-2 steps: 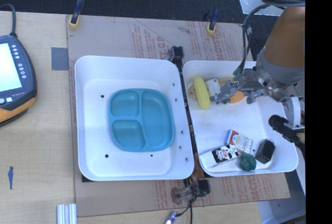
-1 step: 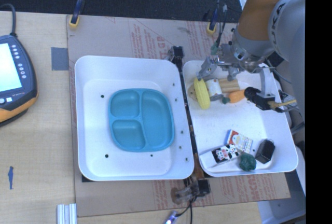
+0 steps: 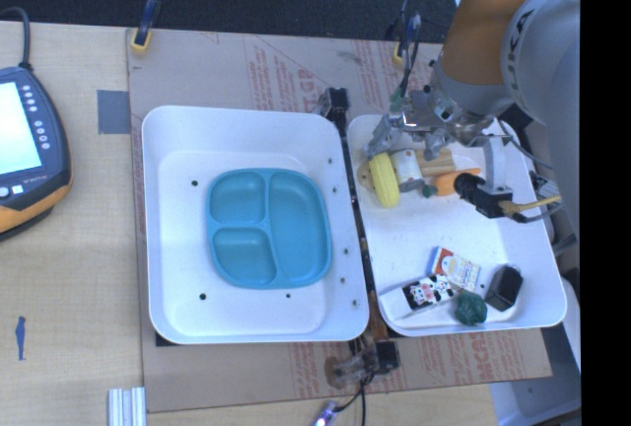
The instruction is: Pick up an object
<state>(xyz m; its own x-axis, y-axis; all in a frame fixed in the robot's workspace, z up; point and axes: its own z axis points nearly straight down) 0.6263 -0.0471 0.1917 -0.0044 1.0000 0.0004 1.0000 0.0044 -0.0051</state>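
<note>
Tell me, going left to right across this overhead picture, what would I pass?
Handheld screen device → blue divided plate in the left bin → yellow corn-like toy → small printed carton → black block.

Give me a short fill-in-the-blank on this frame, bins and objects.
1. The blue three-compartment plastic tray lies in the ___ white bin.
2. The yellow corn cob toy lies in the ___ white bin.
3. The gripper is above the ___ end of the right bin.

Missing words: left; right; far

Right bin (image 3: 537,247) middle open, corn (image 3: 384,179) far end, cartons (image 3: 442,280) near edge
</note>
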